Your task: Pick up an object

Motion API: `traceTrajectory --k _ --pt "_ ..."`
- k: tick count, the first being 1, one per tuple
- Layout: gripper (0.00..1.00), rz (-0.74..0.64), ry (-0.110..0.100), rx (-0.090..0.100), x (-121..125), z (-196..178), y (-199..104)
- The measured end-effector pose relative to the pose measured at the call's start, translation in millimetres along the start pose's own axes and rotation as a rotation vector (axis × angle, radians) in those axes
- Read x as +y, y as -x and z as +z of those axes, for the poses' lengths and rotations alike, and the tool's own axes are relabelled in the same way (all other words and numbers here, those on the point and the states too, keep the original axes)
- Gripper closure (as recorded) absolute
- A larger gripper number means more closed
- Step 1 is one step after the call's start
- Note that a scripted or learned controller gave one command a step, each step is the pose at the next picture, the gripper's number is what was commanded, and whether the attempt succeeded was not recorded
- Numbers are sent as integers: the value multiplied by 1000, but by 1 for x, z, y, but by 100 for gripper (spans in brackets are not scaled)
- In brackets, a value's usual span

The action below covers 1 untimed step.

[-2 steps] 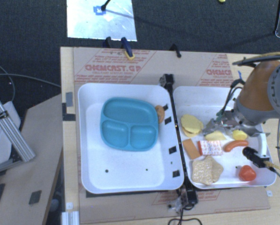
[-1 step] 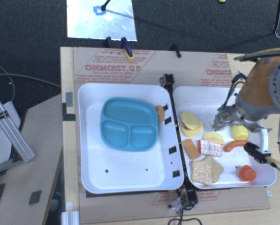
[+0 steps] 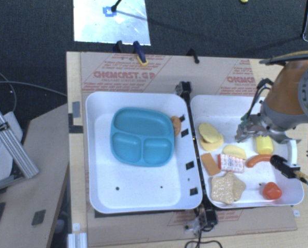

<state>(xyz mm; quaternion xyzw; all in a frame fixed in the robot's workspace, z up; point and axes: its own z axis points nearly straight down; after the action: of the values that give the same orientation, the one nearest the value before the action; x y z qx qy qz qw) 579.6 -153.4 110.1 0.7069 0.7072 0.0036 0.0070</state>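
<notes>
Yellow block [image 3: 264, 144] in the right bin [image 3: 298, 192], just beside the end effector [image 3: 245, 132]; likely light, stiff, smooth plastic, best pinched across its flat sides. End effector state impossible to tell.

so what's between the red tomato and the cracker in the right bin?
Bare white bin floor lies between the tomato and the cracker, per the camera view.

Food [image 3: 231, 163] crowded; open floor [image 3: 231, 120] behind
</notes>
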Motion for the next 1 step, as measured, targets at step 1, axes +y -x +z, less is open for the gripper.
traceTrajectory --k 1 --pt "100 -2 -18 12 -24 26 52"
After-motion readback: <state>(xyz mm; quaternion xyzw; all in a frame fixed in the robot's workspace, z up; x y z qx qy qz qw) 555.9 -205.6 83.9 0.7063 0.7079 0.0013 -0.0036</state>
